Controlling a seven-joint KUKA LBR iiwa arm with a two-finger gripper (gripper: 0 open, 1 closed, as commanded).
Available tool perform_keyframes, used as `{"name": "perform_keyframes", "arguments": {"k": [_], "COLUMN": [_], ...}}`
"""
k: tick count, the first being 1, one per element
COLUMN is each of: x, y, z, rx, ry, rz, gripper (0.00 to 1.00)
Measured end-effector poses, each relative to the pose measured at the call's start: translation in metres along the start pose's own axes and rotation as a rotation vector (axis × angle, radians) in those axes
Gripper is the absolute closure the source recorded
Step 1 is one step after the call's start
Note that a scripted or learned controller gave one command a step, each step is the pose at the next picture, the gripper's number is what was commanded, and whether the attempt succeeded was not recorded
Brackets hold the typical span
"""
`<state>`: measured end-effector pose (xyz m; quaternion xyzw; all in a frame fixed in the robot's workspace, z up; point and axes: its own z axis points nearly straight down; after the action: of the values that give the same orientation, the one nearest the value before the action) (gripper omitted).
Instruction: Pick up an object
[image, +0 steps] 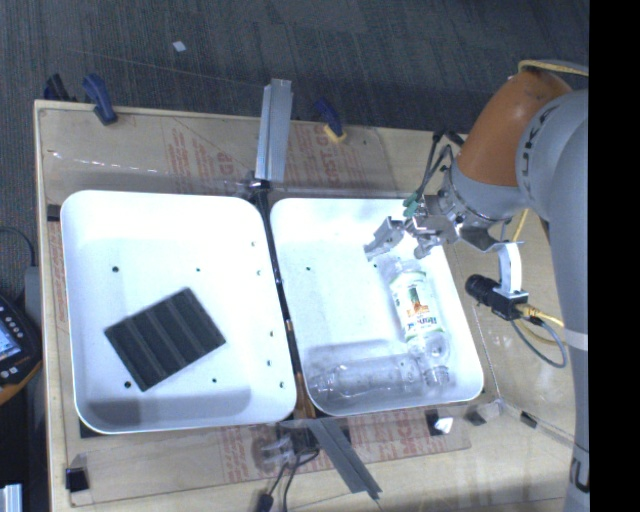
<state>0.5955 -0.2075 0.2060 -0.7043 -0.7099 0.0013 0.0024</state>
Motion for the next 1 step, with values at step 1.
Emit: {"name": "perform_keyframes", "arguments": {"k": [1], "x": [-0.0017], "y": [-0.0426], "z": [0.0003], "rx": [-0.002], "ry": [-0.001], "rz": [-0.108], "gripper": [0.0]}}
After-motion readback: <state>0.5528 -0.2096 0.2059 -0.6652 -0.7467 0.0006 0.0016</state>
